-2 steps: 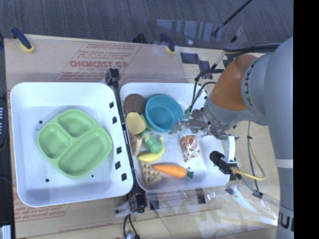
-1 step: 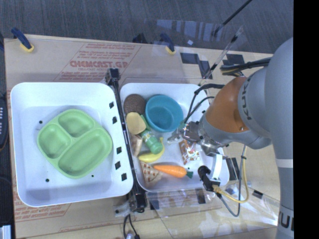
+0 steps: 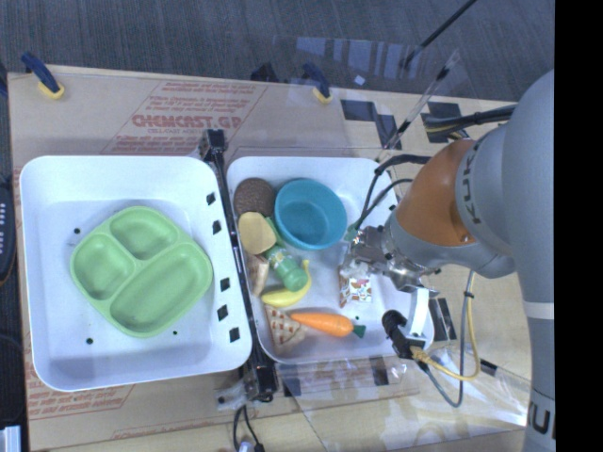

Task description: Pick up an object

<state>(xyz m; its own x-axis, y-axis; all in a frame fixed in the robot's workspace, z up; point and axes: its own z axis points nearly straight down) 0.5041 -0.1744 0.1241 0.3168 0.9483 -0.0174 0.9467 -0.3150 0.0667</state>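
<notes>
Now tool (image 3: 356, 269) above small packet (image 3: 357, 291) in right bin (image 3: 377, 169); carrot (image 3: 322, 324) just below-left, lying sideways; grip unclear.

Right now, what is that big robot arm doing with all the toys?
The grey arm is reaching into the right bin, which is full of toy food: a blue bowl, a carrot, a banana and a small packet. Its gripper hangs above the packet, trying to pick something up. The left bin holds a green plate.
</notes>
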